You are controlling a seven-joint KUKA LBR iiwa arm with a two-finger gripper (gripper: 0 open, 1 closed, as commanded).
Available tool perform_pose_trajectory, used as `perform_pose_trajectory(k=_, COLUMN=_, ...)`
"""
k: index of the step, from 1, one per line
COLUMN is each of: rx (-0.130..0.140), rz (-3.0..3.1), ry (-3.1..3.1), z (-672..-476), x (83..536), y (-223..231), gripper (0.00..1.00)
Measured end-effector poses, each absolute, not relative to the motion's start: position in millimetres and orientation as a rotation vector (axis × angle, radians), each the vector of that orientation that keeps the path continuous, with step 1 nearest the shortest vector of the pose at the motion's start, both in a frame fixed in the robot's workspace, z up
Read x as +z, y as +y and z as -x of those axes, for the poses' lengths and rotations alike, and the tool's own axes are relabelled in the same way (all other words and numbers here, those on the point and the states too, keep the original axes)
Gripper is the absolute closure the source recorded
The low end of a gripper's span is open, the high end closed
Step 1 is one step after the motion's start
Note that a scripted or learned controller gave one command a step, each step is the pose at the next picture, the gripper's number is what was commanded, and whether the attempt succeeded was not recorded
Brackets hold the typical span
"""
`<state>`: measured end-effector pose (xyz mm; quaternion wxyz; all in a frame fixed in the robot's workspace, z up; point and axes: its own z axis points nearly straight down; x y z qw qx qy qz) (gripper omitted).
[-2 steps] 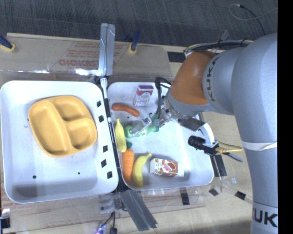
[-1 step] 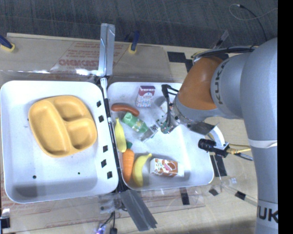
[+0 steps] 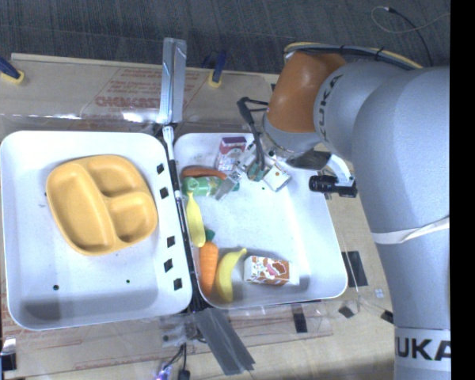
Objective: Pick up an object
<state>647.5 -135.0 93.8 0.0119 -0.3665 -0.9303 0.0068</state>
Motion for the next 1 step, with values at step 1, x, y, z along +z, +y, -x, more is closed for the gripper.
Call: perform_pose_trajectory(k=1, rx=0.001, rz=0.756, ry=-3.047, z=-620.1, x=93.9, y=-122.7, gripper=0.0)
